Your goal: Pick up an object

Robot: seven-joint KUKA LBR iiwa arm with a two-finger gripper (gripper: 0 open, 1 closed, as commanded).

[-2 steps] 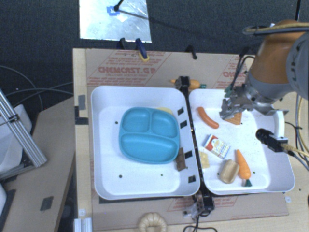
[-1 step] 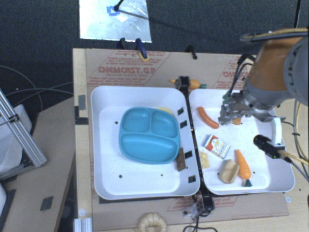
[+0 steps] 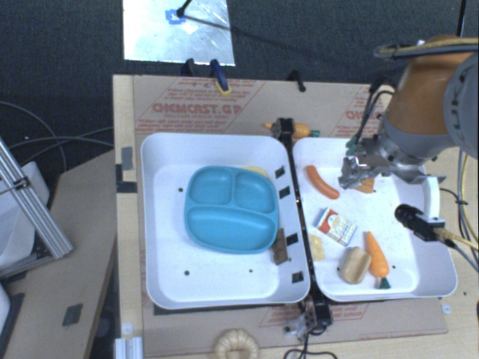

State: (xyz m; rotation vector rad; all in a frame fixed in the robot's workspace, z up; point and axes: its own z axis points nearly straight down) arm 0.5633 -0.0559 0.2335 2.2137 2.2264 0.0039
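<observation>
Found the gripper [image 3: 358, 172] low in the toy-food bin [image 3: 447, 274], near 1 orange sausage [image 3: 322, 182], likely light, stiff, slippery, best pinched mid-length; could not tell the jaws' state.

Two bins side by side: left bin [image 3: 161, 200] has the divided tray [image 3: 230, 208] sitting in its middle, w/ a small block [image 3: 281, 248] just off the tray's near-right corner. Right bin [image 3: 441, 275]: sausage [image 3: 322, 182] toward the back-left, little carton [image 3: 336, 226] nearer the centre, bread roll [image 3: 355, 264] in front of that, carrot [image 3: 376, 256] just right of the roll. Gripper [image 3: 354, 172] hangs over the right bin's back part, right of the sausage.
</observation>
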